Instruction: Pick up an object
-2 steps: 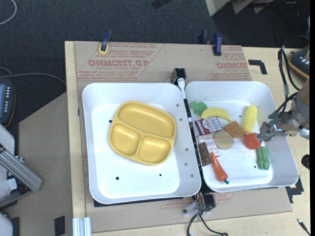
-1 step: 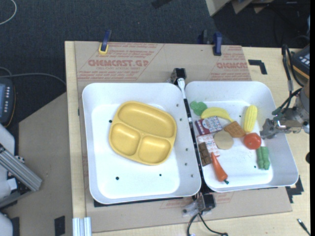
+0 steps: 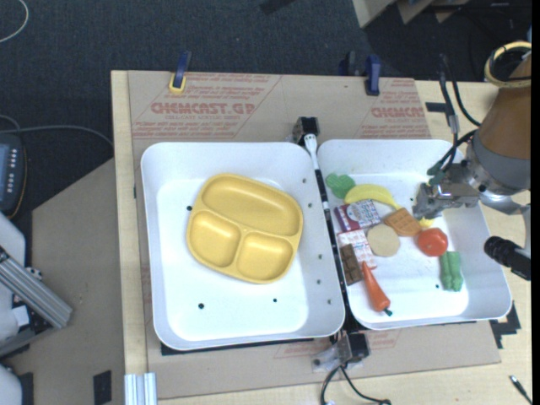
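Note:
The right bin (image 3: 472, 302) holds several toy foods: a green piece (image 3: 340, 184), a yellow banana (image 3: 374, 195), a brown cracker-like piece (image 3: 402, 223), a beige round disc (image 3: 383, 241), a red tomato (image 3: 433, 241), a green pickle (image 3: 451, 271), an orange carrot (image 3: 375, 290) and a red-and-white packet (image 3: 356, 216). My gripper (image 3: 428, 202) hangs over the right bin's upper right part, just right of the banana and above the tomato. Nothing shows between its fingers.
The left bin (image 3: 169, 310) carries a yellow divided plate (image 3: 244, 227). A dark brown bar (image 3: 348, 262) lies by the divider between the bins. Clamps sit at the bench's back edge, and cables run at the right.

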